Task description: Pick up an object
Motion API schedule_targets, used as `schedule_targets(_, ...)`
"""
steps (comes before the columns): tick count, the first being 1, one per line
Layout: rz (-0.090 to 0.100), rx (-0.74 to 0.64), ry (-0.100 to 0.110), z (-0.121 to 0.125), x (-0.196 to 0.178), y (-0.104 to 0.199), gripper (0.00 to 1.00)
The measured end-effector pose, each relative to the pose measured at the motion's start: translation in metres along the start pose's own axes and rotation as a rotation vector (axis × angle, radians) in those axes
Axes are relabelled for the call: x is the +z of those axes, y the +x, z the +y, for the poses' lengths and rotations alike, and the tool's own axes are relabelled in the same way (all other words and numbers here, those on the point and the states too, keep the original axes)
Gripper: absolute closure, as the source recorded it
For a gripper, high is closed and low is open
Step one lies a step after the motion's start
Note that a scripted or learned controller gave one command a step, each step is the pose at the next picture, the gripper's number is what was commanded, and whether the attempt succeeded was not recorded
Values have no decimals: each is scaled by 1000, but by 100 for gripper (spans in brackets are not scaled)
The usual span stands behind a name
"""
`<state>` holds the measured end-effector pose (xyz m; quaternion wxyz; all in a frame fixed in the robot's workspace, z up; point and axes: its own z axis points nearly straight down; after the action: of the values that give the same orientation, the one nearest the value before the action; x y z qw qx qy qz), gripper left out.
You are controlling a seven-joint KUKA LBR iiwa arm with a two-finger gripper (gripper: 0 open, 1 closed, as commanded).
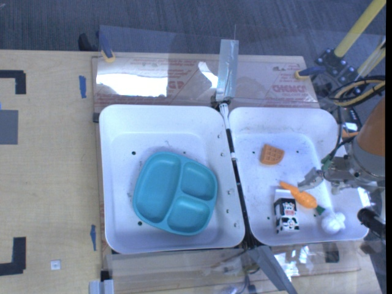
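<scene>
While we look down on the bench at a slant, we note these lines.

Bins: we see 2 shallow white bins side by side, the left bin and the right bin, touching along a dark seam.

Left bin contents: we find 1 teal divided plate with 3 compartments, lying flat near the middle.

Right bin contents: we count 4 items. An orange waffle-like piece lies toward the far side. An orange carrot toy lies on a slant near the middle. A small black-and-white cow figure sits just beside the carrot toy, on the near side. A white ball-like lump rests near the right rim.

Arm: we see the grey arm with its orange band entering from the right edge, over the right bin.

Gripper: the gripper hangs just above and to the right of the carrot toy, close to its leafy end. We see a grey finger pointing left, but the view is poor here, so we cannot tell whether the claw is open or closed. Nothing appears between its fingers, as far as we can judge.
</scene>
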<state>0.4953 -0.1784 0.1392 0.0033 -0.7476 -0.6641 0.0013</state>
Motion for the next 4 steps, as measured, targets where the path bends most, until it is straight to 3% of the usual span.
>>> schedule_targets(1, -6, -149, -10, -8, 53, 40, 0)
schedule_targets(2, -3, -244, -6, -17, -1, 28, 0)
schedule_targets(3, -5, -222, -9, 33, -150, 42, 0)
schedule_targets(4, -4, 35, -5, 55, -191, 61, 0)
